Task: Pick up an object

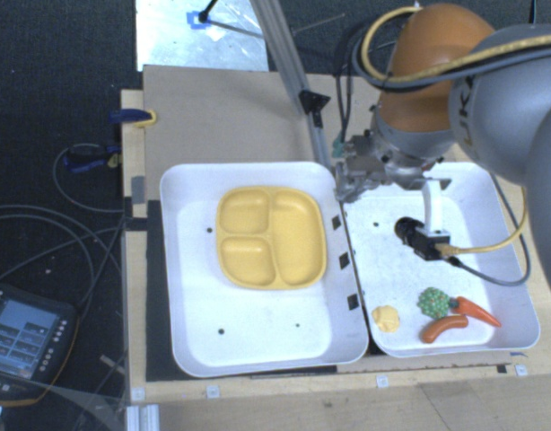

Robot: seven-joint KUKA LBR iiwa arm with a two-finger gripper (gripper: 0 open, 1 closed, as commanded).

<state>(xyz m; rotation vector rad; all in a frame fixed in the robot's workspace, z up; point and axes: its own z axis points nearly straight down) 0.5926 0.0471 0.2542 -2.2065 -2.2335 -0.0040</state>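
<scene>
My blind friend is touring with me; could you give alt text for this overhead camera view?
A grey robot arm with an orange band reaches over the right white bin, which holds a small yellow piece, green toy broccoli, an orange carrot and a sausage. A yellow divided plate sits in the left bin.

Even, fairly bright overhead light. The white bins point(258, 339) are nearly washed out, with soft, faint shadows. A floor patch point(199, 16) far left glares. The whole picture is slightly soft and grainy.
</scene>
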